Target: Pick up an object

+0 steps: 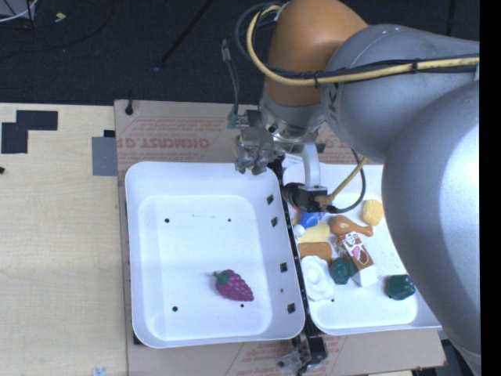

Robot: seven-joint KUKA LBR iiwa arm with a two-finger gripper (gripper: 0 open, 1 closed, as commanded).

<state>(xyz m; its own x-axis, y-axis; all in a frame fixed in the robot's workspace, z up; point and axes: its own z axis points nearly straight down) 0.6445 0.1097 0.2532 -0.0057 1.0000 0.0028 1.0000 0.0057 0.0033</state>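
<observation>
Nearest the camera, low in the left bin [156, 319], lies a purple grape cluster [233, 285], alone on the white floor at about six o'clock from the bin's middle. At three o'clock from it, across the shared wall, the right bin [368, 319] holds a crowded heap: a white piece [316, 279], a dark green one [399, 287], a brown drumstick shape [350, 225], a yellow lump [373, 211], and other small toys touching one another.

Farther back, at twelve o'clock from the grapes, the gripper [254, 157] hangs over the far rim where the two bins meet, under the arm's orange band [309, 34]. Whether the claw is spread or closed, I cannot tell; nothing is seen held in it.

To my eye the pick has yet to start. The grapes look the cleaner target, standing apart from walls and neighbours. A good approach would centre above the cluster, descend straight, and close across its narrow width.
</observation>
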